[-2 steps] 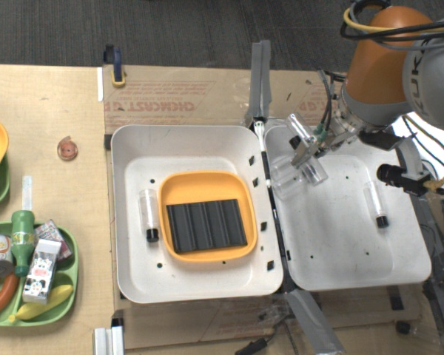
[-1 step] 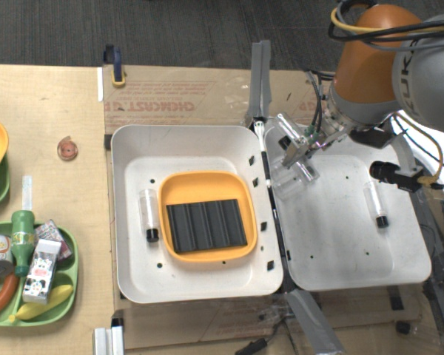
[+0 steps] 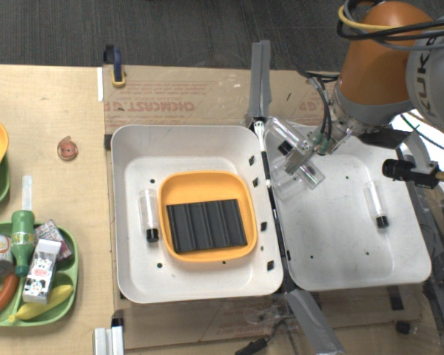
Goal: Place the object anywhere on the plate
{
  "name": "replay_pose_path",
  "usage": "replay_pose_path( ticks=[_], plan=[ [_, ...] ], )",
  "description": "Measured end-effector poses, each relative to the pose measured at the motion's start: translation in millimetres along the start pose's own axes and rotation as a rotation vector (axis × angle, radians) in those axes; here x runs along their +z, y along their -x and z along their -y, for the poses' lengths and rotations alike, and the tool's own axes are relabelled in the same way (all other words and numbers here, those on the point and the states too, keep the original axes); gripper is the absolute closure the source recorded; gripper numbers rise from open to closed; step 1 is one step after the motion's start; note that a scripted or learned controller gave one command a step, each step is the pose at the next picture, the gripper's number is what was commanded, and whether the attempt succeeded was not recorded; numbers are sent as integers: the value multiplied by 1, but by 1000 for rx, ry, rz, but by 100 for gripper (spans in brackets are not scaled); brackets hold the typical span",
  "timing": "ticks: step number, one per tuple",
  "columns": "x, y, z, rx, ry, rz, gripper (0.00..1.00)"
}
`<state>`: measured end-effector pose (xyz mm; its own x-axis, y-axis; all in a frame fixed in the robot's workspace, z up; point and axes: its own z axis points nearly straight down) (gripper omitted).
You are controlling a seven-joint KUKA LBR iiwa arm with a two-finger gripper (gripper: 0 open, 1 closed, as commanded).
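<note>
A black ridged object (image 3: 207, 225) already lies on the yellow plate (image 3: 207, 187) in the left bin (image 3: 126, 198); placement looks done. The gripper (image 3: 300, 161) hovers over the right bin (image 3: 340, 257), fingers apart and empty; next it should pull clear.

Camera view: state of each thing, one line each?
Yellow plate: in left bin, flat, dark ridged block on it.
Dark block: lying flat on plate.
Left tube: lying beside plate.
Right tube: lying in right bin.
Gripper: over right bin, nothing seen held.
</note>
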<state>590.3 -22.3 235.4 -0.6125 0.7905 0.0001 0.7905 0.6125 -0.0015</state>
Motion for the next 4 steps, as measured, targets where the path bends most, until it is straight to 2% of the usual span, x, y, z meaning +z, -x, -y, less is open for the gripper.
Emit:
replay_pose_path(
  ticks=[1, 2, 3, 4],
  plan=[
    [0, 18, -19, -171, 1, 2, 100],
    [0, 18, -19, -171, 2, 2, 0],
    [12, -34, -52, -236, 1, 0, 0],
    [40, -73, -95, -219, 1, 0, 0]
  ],
)
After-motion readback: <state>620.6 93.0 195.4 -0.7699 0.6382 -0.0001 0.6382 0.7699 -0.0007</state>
